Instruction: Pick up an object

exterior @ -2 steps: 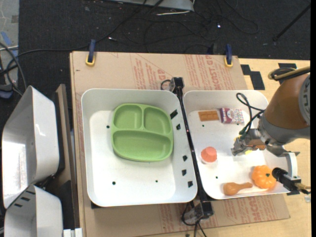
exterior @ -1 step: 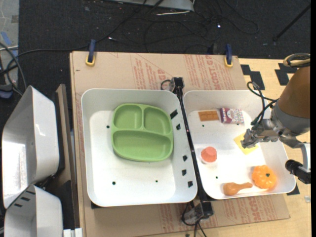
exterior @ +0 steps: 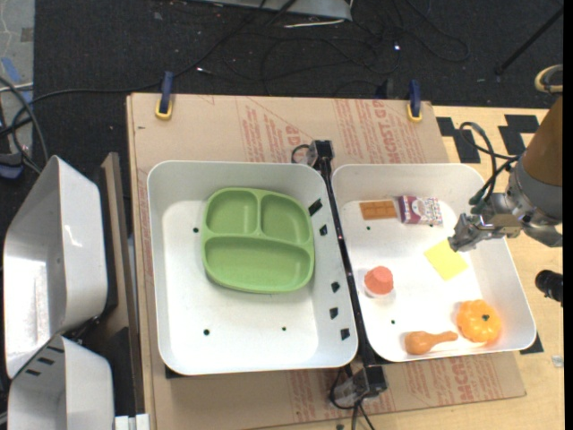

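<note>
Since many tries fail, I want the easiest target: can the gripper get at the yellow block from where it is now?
Probably yes. The gripper hangs just above the yellow block in the right bin, and nothing lies over the block or crowds it.

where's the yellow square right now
The yellow square lies in the right bin, toward its upper right, just below the gripper and right of the pink cup.
</note>
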### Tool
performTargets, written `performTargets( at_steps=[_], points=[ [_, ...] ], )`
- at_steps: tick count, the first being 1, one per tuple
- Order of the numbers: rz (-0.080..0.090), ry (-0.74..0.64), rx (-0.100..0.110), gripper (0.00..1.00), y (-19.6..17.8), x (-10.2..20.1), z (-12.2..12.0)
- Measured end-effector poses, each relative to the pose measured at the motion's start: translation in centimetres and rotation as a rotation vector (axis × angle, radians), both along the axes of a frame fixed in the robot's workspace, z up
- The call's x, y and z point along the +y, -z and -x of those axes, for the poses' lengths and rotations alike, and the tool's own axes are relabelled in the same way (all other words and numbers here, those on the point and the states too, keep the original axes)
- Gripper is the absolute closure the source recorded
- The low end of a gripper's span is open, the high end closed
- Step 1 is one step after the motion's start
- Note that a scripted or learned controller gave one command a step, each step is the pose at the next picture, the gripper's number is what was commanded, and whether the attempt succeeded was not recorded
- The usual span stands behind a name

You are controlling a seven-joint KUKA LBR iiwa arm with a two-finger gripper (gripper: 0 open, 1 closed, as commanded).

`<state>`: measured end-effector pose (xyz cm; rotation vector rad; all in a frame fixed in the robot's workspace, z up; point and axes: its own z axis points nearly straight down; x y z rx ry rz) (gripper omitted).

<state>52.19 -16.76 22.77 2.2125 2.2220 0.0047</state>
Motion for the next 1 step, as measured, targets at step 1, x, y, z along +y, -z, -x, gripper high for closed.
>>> performTargets(
  at_steps=[1],
  points=[
    [0.001, 0.0, -0.001, 1.0, -6.37, -0.15, 0.04]
  ],
)
